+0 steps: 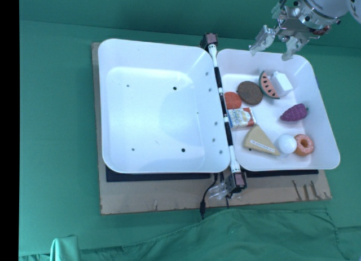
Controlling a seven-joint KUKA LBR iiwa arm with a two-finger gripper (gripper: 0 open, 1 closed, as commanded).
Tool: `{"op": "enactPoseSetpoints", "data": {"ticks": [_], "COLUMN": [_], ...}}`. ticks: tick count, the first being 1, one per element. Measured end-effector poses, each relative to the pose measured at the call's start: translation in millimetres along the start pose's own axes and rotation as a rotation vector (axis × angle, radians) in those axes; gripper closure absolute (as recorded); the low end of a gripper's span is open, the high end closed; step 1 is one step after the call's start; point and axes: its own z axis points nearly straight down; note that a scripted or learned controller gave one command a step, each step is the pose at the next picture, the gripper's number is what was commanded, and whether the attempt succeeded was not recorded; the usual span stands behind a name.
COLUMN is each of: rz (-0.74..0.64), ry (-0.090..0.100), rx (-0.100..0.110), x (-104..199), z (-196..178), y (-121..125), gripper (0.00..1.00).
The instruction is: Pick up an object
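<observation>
Camera view: the pincer (276, 43) hangs spread open with nothing between its fingers, above the far rim of the right bin (324, 123). Below it lie a watermelon slice (267, 84), white block (281, 82), brown cookie (249, 92), purple grapes (294, 113), cheese wedge (259, 140), white ball (286, 144) and doughnut (304, 144).
</observation>
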Motion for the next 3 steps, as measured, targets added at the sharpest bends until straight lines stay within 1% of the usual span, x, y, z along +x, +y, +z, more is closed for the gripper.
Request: {"op": "enactPoseSetpoints", "data": {"ticks": [1,2,3], "rz": [0.0,-0.001,-0.001], "ry": [0.0,-0.001,-0.001], "rx": [0.0,0.001,0.003], "x": [0.0,3.2,-0.3], "z": [0.0,40.1,100.7], "y": [0.0,-0.3,-1.5], "gripper": [0.0,0.0,0.0]}}
